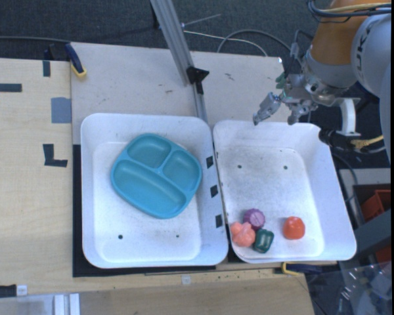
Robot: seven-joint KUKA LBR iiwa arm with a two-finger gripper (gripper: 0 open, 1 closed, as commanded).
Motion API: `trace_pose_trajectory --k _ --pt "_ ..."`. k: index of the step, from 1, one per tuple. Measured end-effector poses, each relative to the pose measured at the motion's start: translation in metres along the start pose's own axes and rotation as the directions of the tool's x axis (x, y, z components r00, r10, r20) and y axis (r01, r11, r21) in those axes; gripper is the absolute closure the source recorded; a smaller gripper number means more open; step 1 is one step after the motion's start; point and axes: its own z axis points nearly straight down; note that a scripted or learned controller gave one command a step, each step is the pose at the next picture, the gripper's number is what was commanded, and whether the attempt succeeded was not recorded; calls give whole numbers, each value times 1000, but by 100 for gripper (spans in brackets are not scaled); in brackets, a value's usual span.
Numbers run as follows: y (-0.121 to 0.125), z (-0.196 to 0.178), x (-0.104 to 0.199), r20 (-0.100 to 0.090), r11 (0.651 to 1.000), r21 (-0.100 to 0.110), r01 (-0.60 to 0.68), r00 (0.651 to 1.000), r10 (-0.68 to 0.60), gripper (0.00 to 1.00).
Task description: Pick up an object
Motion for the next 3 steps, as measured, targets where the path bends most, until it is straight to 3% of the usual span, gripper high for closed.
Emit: trace_pose_trajectory --k 1,3 --pt "0 0 0 0 1000 0 0 1000 0 0" --pt "-11 102 -4 1 1000 4 0 1000 0 0"
